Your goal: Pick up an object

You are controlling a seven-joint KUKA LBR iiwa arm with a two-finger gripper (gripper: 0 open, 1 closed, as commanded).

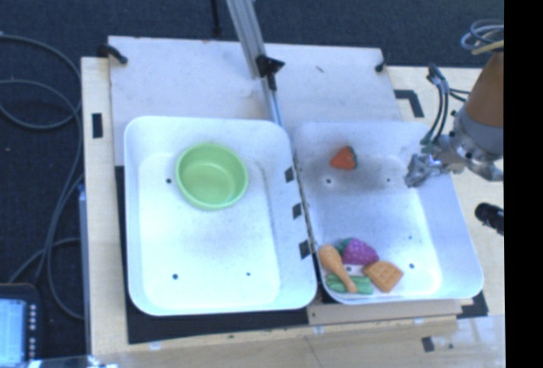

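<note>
With its fingers' spread impossible to tell, the pincer [416, 172] hangs over the right bin [441, 222] just right of the red toy [343, 158], so a clean pick probably means centring above that lone piece, well clear of the 4-toy cluster [361, 266].

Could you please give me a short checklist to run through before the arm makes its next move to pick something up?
1. Claw is over the right bin: ok.
2. Claw carries nothing: cannot tell.
3. Red piece lies alone with bare floor around it: ok.
4. Pile at the near edge is crowded, pieces touching: not ok for a clean grasp.
5. Green bowl sits upright in the left bin: ok.
</note>
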